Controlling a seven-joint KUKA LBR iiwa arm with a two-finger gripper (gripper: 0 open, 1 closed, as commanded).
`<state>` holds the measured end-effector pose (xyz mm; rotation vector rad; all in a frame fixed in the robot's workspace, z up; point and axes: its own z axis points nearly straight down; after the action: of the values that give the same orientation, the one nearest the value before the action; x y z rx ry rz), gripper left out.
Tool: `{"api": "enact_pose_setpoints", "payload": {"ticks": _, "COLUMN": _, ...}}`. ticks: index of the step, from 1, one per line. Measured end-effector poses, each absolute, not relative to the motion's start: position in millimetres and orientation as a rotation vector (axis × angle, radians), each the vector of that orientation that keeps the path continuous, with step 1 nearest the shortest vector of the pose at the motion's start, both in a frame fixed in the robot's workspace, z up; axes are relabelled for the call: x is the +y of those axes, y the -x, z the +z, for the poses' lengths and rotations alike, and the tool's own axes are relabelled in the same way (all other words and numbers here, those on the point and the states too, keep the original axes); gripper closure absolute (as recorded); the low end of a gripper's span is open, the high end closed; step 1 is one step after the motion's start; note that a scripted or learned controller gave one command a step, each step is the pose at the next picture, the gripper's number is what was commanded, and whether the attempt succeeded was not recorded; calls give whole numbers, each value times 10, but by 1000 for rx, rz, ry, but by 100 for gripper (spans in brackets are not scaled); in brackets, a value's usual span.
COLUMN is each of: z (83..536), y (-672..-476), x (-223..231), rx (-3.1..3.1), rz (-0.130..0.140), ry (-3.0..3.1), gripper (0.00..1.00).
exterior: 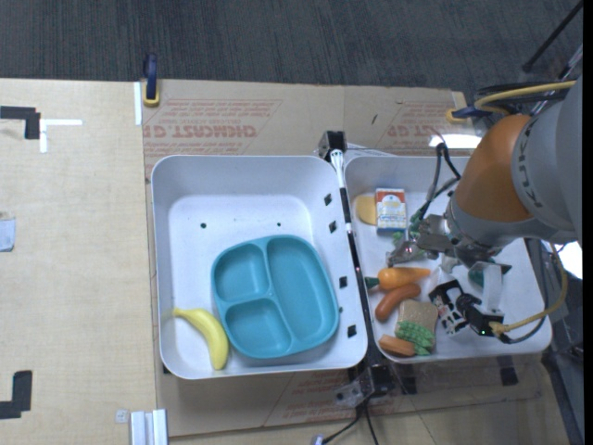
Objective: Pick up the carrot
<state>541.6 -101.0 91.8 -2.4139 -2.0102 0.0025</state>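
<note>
The carrot (406, 274), orange with a green stub at its left end, lies across the middle of the right bin (530, 276). My gripper (405, 249) hangs just above and slightly behind the carrot. It comes down from the grey and orange arm (500, 179), which reaches in from the right. The wrist hides the bin floor to the carrot's right.
Close in front of the carrot lie a reddish sausage (397, 301), a sandwich with lettuce (417, 324) and another orange piece (397, 346). A small carton (391, 209) and a yellow disc (366, 209) sit behind. The left bin (185, 211) holds a teal divided plate (275, 295) and a banana (208, 335).
</note>
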Motion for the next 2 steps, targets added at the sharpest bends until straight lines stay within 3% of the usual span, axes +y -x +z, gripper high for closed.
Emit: {"api": "enact_pose_setpoints", "payload": {"ticks": 2, "z": 910, "y": -5036, "x": -918, "rx": -1240, "rz": 4, "ry": 2881, "gripper": 0}}
